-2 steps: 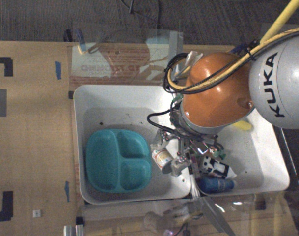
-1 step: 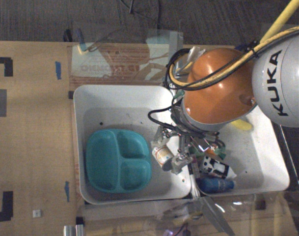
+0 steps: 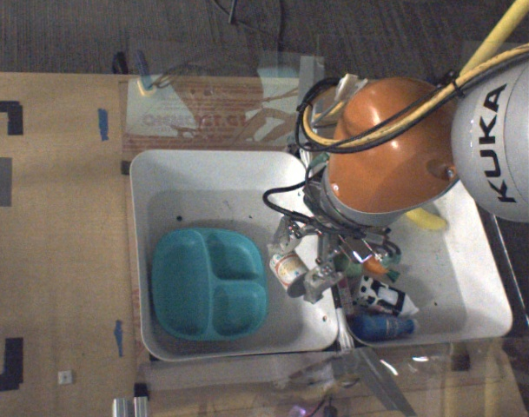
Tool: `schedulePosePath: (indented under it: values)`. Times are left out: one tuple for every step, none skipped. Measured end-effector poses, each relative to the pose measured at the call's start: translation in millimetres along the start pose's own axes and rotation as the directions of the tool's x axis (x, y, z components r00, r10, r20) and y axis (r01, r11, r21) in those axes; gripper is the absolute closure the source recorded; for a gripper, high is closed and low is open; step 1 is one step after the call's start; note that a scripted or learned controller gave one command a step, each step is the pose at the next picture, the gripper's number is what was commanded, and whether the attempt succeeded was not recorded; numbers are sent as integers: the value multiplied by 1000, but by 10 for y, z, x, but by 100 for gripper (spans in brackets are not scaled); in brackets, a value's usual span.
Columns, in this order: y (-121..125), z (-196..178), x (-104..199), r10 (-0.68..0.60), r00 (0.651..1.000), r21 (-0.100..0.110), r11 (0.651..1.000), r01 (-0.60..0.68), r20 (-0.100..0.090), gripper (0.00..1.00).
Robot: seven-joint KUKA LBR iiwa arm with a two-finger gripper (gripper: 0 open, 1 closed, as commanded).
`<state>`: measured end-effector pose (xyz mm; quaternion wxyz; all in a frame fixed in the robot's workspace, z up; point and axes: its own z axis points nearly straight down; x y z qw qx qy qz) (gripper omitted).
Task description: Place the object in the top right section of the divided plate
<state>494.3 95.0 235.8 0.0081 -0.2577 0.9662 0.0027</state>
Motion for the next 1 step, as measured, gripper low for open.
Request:
schedulePosePath:
  values:
    - [162, 128, -178, -77, 997, 1, 997, 77, -9, 100]
